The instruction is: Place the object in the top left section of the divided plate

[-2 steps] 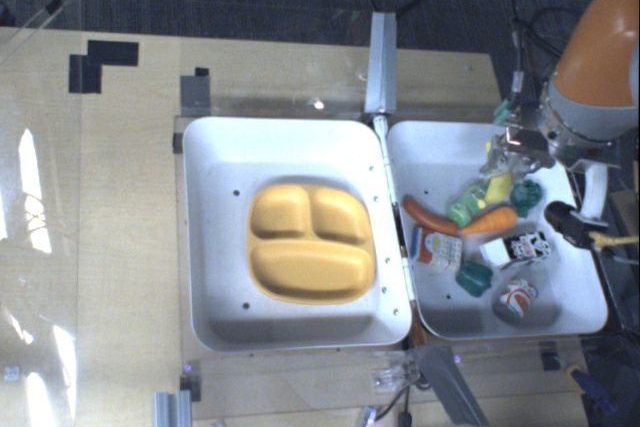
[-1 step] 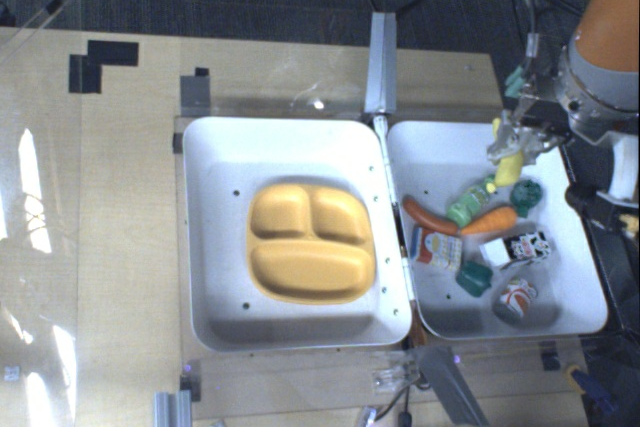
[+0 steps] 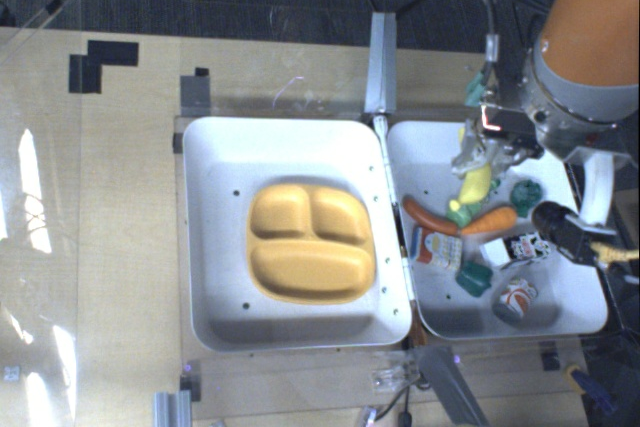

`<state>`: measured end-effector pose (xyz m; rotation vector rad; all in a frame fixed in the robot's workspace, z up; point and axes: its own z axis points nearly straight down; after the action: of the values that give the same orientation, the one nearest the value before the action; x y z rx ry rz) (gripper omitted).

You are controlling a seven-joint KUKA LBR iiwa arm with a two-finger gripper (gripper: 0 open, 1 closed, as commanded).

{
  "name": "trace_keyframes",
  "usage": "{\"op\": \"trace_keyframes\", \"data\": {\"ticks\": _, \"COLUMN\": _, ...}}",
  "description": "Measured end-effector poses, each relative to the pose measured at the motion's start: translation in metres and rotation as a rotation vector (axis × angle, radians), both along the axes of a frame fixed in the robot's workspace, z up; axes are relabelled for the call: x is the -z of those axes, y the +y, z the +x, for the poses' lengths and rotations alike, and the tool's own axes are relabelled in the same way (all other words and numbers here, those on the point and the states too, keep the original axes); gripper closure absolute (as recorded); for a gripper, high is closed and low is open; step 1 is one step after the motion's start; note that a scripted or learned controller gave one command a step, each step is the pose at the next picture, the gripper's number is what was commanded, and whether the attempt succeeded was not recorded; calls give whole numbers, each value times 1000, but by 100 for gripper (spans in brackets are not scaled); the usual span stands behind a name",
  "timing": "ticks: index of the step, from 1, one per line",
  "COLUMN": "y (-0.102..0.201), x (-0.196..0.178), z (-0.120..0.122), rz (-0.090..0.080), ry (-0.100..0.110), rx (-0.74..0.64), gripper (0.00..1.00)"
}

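On the pale wooden worktop [image 3: 100, 215] sit two shallow white bins side by side. The left bin [image 3: 210, 315] holds a yellow divided plate [image 3: 305, 243] near its middle, with two smaller sections along its far side and one long section along the near side. The plate's top left section [image 3: 278, 211] lies bare, as do the other two.

The right bin [image 3: 440, 310] carries a scatter of small things. A yellow, corn-like piece [image 3: 474, 185] stands near the bin's far middle, and just beside it at its lower end is a small light-green bit [image 3: 459, 214]. An orange carrot [image 3: 489, 223] lies slantwise just below them, and a reddish-brown sausage [image 3: 429, 216] lies to its left, toward the wall between the bins. Below the sausage is a small carton with red and blue print [image 3: 438, 248]. A teal block [image 3: 474, 276] rests near it, a dark green round piece [image 3: 526, 194] lies to the right of the carrot, a black-and-white item [image 3: 526, 248] sits beyond that, and a white and red rounded object [image 3: 516, 296] lies near the bin's near right corner.

The arm comes in from the right, its orange band [image 3: 598, 0] large in the corner. The end effector [image 3: 478, 158] hangs over the right bin directly above the yellow piece, apparently touching its top. I cannot tell how wide it stands or whether it grips anything.
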<state>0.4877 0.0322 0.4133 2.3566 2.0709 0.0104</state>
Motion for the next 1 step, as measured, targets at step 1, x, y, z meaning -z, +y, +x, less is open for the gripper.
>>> {"op": "trace_keyframes", "data": {"ticks": 1, "y": 50, "x": 126, "z": 0, "rz": 0, "ry": 7, "rx": 100, "gripper": 100}}
